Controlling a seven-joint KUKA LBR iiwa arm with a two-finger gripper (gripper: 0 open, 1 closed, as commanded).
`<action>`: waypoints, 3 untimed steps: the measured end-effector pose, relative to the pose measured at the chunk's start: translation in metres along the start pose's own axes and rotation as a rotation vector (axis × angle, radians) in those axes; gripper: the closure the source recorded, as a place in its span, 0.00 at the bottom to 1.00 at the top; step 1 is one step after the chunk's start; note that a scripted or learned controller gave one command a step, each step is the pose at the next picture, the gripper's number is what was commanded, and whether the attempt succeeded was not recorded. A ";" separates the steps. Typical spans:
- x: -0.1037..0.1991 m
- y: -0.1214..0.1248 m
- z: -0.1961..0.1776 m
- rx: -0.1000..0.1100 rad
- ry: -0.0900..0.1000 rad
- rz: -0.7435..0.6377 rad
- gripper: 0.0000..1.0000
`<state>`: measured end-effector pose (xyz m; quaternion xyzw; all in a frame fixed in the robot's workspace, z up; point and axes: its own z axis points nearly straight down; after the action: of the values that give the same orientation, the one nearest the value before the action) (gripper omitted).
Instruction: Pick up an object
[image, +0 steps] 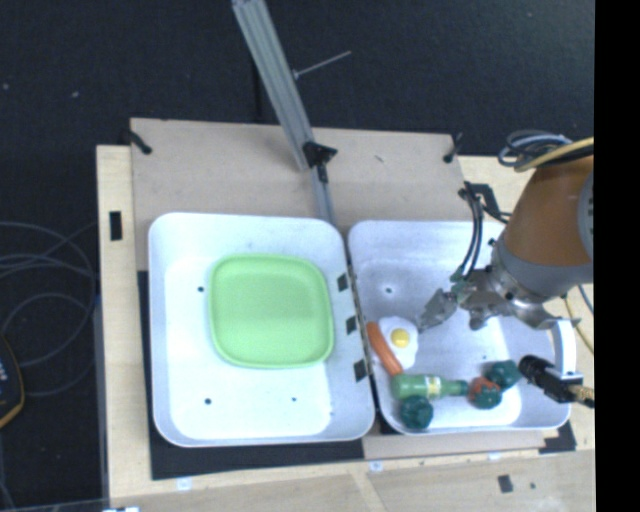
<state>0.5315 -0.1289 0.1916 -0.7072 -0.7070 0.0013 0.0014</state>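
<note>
The right bin (400, 255) holds several small toys along its near side. A white fried egg with a yellow yolk (400, 338) lies beside an orange carrot-like stick (381, 348). Below them lie a green bottle with a yellow band (428, 385), a dark green round piece (416, 411) and a teal and red piece (491, 384). My gripper (456, 313) hangs over the middle of the right bin, just right of the egg. It is open, with nothing between its fingers.
A light green square plate (270, 310) lies in the left bin (175, 300). A grey metal pole (285, 95) slants from the top down to the divide between the bins. The arm's orange band (550, 215) covers the right bin's far right corner.
</note>
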 end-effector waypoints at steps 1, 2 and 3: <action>0.006 -0.002 0.060 0.001 0.000 0.000 0.00; 0.005 -0.001 0.091 -0.005 -0.001 0.001 0.00; 0.006 0.000 0.079 -0.009 0.000 0.001 1.00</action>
<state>0.5310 -0.1231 0.1128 -0.7077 -0.7066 -0.0018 -0.0018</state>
